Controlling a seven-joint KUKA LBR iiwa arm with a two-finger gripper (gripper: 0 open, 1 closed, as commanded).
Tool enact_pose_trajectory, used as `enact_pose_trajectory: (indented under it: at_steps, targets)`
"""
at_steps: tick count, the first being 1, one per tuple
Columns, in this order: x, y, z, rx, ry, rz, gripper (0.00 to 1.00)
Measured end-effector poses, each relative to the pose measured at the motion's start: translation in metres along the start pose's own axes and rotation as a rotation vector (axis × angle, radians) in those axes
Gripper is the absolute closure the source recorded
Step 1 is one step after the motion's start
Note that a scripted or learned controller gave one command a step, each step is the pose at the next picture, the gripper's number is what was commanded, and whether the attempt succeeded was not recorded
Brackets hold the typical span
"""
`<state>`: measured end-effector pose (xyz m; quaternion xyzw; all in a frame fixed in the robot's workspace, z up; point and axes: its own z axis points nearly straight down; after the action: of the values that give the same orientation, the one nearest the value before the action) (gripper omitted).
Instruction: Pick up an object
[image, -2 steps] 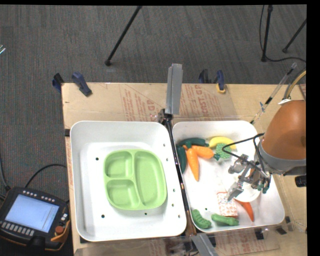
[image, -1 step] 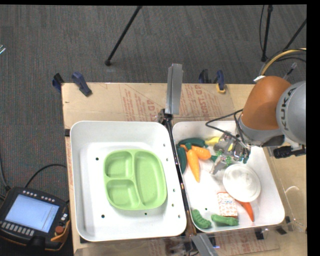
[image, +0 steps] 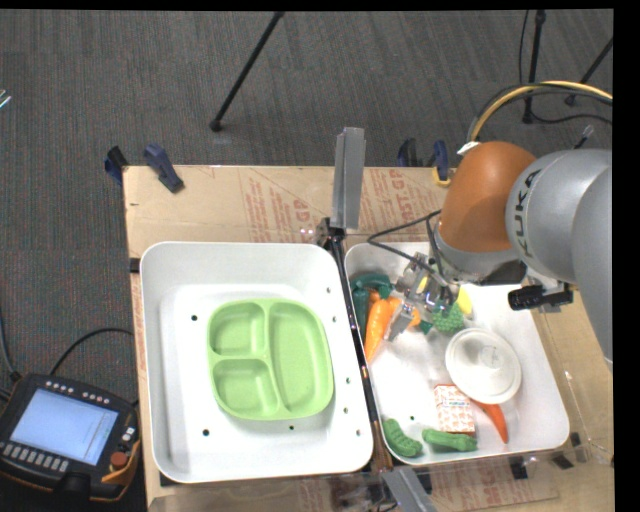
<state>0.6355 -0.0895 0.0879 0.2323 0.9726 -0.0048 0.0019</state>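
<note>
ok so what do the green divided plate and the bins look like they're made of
Green divided plate: most likely molded plastic, matte to satin. The signs are its even pale green color, rounded compartment ridges and soft highlights.

Left bin and right bin: probably thin formed plastic, smooth and slightly glossy, judging by the uniform white, rounded corners and rolled rims. Coated metal can't be ruled out from this view.

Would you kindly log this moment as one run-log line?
arm: over right bin | pincer: beside carrot, grasp unconfirmed | left bin: green tray
</note>
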Motion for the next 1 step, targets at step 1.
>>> enact_pose_trajectory:
  at_steps: [1]
  targets:
    - [0.0406,-0.0141,0.0004,-0.009,0.006,0.050,0.00]
